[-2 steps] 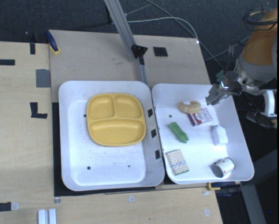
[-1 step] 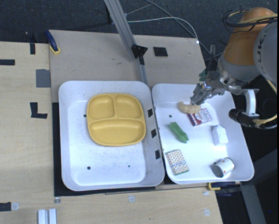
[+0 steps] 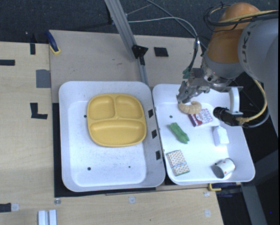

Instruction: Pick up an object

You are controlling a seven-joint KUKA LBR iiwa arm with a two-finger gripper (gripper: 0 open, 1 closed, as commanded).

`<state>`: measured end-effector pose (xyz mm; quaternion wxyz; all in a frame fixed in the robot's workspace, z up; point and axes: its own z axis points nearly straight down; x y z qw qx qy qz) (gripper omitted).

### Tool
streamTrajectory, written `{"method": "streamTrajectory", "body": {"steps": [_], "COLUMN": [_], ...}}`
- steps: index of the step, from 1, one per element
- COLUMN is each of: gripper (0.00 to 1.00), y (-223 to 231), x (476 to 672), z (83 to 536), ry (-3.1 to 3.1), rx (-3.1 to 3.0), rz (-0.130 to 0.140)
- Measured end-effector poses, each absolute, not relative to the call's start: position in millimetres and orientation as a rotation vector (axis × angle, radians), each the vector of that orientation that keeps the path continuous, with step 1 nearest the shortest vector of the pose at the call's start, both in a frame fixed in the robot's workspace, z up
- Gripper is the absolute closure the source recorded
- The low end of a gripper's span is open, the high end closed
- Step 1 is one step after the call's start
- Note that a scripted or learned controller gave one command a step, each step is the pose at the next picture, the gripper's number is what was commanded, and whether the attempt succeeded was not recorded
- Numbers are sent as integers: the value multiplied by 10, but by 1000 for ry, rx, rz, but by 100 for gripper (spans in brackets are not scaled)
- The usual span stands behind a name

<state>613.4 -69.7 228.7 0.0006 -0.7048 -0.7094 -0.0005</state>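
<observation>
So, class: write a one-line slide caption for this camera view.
Grey arm's gripper poised over a tan curved pastry-like piece in the right white bin; yellow divided tray sits left.

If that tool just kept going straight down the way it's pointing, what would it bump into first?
Most likely the tan pastry right under the tool in the right bin. Depth is hard to judge from above, so it may already be touching.

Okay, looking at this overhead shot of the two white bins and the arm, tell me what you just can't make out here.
- Gripper in the camera view: its fingertips blur against the tan curved pastry-like piece, so contact is unclear.
- Small red and white packet: print too small to read; the tan piece covers its upper corner.
- Checked flat packet: pattern too fine to identify.
- Small grey and white cup lying on its side: its inside is in shadow.
</observation>
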Motion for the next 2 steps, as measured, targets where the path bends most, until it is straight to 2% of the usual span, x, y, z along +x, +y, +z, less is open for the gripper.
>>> {"method": "streamTrajectory", "body": {"steps": [2], "gripper": [100], "y": [405], "x": [6366], "z": [2298], "ry": [-2228], "rx": [-2213], "rz": [-2]}}
